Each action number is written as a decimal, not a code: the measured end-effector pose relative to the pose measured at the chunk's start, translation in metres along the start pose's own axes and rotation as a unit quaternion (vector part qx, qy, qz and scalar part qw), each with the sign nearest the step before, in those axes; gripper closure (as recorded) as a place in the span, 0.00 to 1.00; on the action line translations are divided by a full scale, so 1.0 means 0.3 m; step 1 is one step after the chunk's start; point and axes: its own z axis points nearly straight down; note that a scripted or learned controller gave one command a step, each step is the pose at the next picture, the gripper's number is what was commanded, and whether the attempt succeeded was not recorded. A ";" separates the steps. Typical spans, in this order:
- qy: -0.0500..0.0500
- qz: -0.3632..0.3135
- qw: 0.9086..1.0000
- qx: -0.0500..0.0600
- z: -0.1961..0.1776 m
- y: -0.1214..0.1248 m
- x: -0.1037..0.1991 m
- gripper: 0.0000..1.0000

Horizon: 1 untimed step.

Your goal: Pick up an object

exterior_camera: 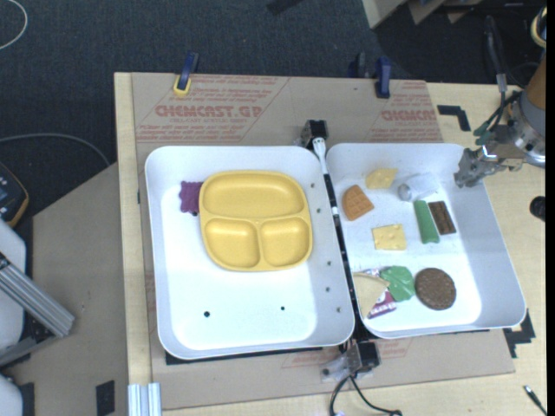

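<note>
**Pick not yet started: gripper at far right edge of right bin, nothing lifted**

Status: the gripper (473,170) sits over the far right rim of the right bin (503,267), above the bin's far corner. No object is between its tips; whether the pincer is released or clenched I cannot tell at this resolution. All items lie on the bin floor, so approach, descent, grasp and lift are all left to do.

Candidates, right bin: green block (426,221) and brown bar (442,217) side by side near the right wall, closest to the gripper. Both have long axes running far edge to near edge, roughly parallel to the bin's side walls. Brown round disc (434,288) sits by the near right corner; no long axis.

Left bin (173,302): yellow divided tray (256,218), long axis left to right.
</note>
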 end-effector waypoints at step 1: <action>0.002 -0.001 1.000 0.004 0.029 -0.042 0.165 1.00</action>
